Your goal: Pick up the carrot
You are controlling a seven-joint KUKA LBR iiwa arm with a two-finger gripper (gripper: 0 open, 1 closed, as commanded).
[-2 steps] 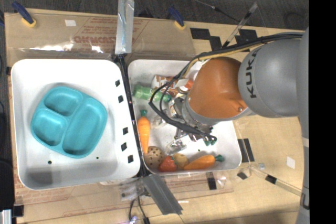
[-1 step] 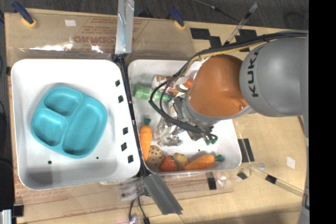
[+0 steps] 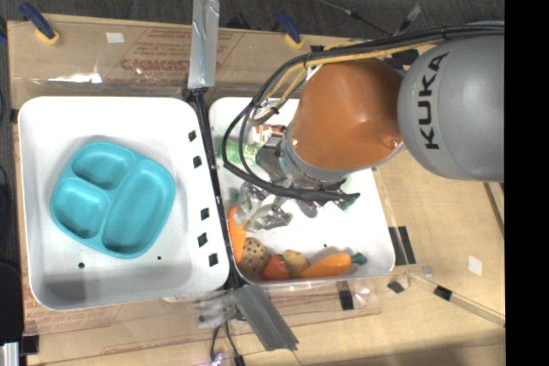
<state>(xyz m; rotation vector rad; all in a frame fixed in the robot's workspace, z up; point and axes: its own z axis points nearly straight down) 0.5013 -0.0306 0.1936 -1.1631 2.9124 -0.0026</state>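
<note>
The carrot [image 3: 328, 265], orange with a green top at its right end, lies along the near wall of the right bin [image 3: 377, 227]. My gripper [image 3: 262, 211] hangs low over the left part of that bin, under the orange wrist band. It sits up and to the left of the carrot, apart from it. The carrot lies free on the bin floor, with nothing gripping it.
Left of the carrot lie a yellowish piece [image 3: 294, 260], a red piece [image 3: 274, 269] and a brown speckled round piece [image 3: 251, 252]. An orange item [image 3: 236, 231] rests against the right bin's left wall, and a green item [image 3: 232, 152] farther back. A teal divided plate [image 3: 111, 198] sits in the left bin [image 3: 34, 133].
</note>
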